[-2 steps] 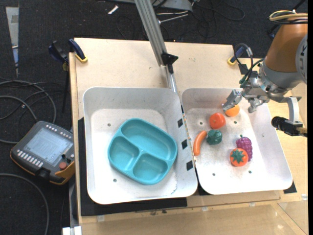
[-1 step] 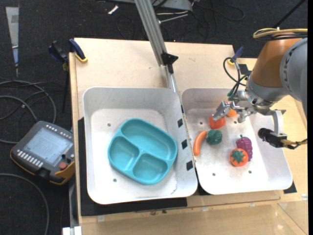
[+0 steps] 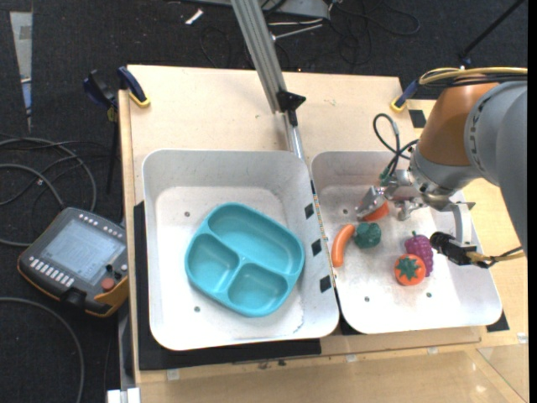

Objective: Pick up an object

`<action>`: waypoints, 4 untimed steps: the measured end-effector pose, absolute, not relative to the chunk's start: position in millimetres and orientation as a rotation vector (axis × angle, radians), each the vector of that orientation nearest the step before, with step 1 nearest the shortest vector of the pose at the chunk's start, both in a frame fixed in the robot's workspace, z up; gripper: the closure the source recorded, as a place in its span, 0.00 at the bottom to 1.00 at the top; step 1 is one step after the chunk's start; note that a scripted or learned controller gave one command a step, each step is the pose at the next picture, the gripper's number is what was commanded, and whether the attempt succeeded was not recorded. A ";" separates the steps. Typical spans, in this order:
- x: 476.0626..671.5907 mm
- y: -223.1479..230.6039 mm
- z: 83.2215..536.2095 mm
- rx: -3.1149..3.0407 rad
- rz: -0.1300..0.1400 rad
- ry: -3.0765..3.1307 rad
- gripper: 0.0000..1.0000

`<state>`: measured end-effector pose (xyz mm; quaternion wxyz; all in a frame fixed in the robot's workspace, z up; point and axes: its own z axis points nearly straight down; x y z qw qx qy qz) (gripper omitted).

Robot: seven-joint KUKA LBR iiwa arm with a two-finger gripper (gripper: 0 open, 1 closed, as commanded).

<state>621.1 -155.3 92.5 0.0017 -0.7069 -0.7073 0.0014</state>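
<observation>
No text, label, brand, number or sign can be read anywhere. The handheld control pendant (image 3: 74, 261) at the lower left of the frame has a lit screen, but its contents are too small and blurred to make out, and its buttons carry no legible markings.

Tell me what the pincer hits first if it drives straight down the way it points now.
Probably the green toy, which sits just below the pincer in the right bin. An orange-red piece at its tip may already be touching; depth is unclear from this slant.
</observation>
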 end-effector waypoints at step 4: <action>631.0 -168.5 247.1 -2.223 -0.004 -2.227 1.00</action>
